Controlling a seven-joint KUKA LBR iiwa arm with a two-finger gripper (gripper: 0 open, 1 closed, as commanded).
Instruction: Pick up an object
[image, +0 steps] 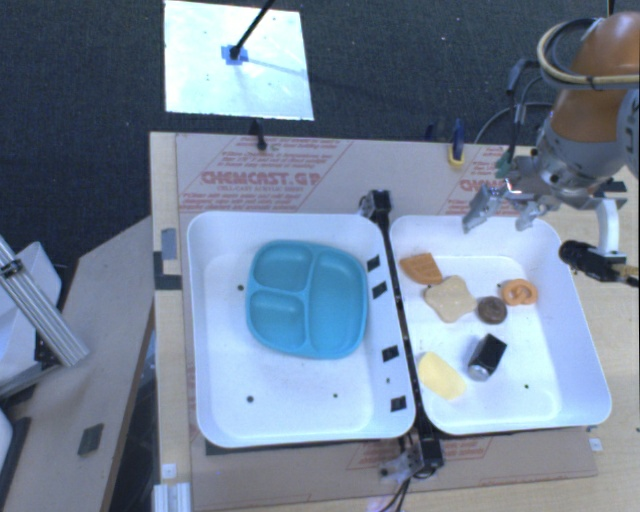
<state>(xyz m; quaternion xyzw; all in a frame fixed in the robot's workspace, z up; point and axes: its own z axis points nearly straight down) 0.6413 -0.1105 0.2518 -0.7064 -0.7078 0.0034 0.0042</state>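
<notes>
My gripper (503, 211) hangs open over the far rim of the right bin (575, 400), with nothing between its two fingers. Below it in that bin lie several small items: an orange wedge (421, 268), a cream toast-shaped piece (449, 298), a brown round piece (491, 310), an orange ring-shaped piece (518, 292), a black and silver block (487, 357) and a pale yellow lump (441, 376). The orange wedge is the closest to the fingers, to their lower left.
The left bin (220, 400) holds a blue divided plate (305, 298). A black clip strip (388, 300) runs between the bins. A black part (590, 260) of the arm sticks out over the right bin's far right rim. A shiny square sheet (235, 60) lies beyond the bench.
</notes>
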